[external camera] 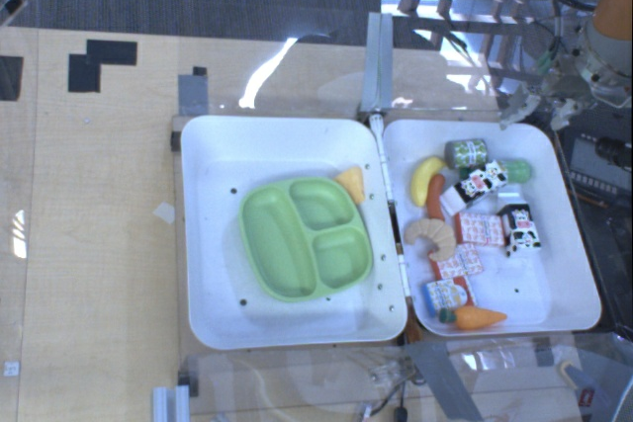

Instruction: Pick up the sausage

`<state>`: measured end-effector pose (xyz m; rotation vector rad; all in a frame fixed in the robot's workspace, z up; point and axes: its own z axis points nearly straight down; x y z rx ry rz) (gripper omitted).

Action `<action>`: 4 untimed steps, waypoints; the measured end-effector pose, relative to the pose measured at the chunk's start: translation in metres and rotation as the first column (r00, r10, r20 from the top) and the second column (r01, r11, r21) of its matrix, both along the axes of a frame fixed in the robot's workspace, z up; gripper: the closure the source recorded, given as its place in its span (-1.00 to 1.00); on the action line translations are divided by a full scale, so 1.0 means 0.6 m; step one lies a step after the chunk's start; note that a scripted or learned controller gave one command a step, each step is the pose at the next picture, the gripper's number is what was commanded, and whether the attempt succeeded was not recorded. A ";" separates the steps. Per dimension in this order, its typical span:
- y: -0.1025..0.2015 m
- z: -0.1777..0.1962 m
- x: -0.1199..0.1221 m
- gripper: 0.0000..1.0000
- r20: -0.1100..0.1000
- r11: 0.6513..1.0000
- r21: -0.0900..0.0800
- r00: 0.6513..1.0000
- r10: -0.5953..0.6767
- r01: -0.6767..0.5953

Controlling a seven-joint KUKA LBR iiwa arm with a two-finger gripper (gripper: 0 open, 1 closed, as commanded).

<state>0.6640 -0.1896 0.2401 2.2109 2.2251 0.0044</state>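
Note:
The sausage is a short reddish-brown link in the right bin. It lies between the yellow banana and the croissant, partly tucked under a carton. My gripper hangs above the far right corner of that bin, well away from the sausage. Its fingers are spread open and hold nothing.
Packed around the sausage are cow-print cartons, a green can, red-and-white boxes and a carrot. The left bin holds a green divided plate and a yellow wedge. A metal frame stands behind the bins.

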 end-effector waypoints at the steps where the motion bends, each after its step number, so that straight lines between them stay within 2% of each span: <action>1: -0.025 -0.068 0.010 -1.00 -0.002 0.975 -0.001 0.975 0.221 -0.221; 2: 0.032 -0.254 0.003 -1.00 -0.019 0.807 0.004 0.807 0.591 -0.591; 3: 0.138 -0.251 -0.041 -1.00 0.004 0.776 -0.007 0.776 0.631 -0.631; 4: 0.152 -0.251 -0.064 -1.00 0.006 0.947 -0.004 0.947 0.320 -0.320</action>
